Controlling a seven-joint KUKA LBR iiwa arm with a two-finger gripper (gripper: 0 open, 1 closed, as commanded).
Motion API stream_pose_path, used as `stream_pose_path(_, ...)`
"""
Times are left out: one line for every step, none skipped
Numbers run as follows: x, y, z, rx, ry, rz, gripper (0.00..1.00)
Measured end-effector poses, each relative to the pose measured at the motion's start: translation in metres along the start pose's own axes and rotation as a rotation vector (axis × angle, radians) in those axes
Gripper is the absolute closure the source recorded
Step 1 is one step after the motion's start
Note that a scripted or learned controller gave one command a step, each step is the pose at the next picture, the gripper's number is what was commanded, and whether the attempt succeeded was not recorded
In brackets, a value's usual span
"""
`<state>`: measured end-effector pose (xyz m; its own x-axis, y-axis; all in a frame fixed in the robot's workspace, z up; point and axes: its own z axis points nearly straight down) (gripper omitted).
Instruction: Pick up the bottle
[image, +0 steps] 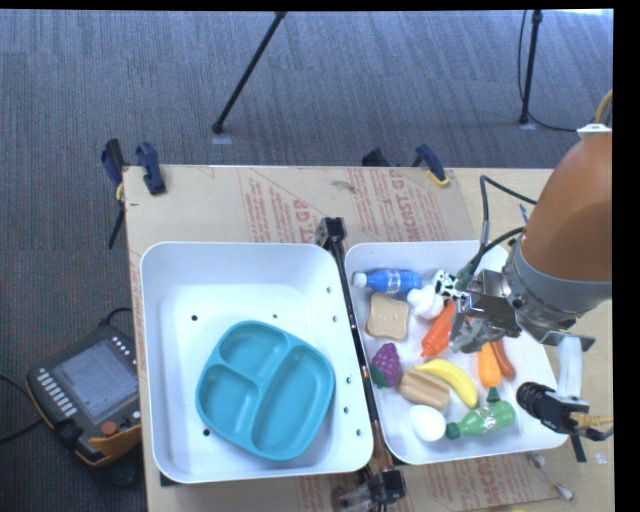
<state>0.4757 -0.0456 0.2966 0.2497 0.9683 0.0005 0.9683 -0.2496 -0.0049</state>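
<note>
Gripper (468, 335) hanging low over the right bin (400, 445), beside an orange carrot (438, 330), its opening not discernible, blue bottle (392, 281) lying untouched toward the bin's upper left corner

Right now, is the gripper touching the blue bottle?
Apart. The camera view shows the gripper over the carrots, with bare bin floor and a white toy between it and the blue bottle.

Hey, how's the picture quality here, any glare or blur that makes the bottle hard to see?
Camera view: lighting is even and soft, with faint shadows inside the left bin. The image is slightly soft overall, yet the blue bottle reads clearly at the far edge of the right bin. The arm's orange band looms large and blurry near the lens; the gripper beneath it is dark and indistinct.
</note>
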Motion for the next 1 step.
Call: stream_pose_path(0.0546,-0.0137,-0.0804,-0.005,0.000,0.237,1.00)
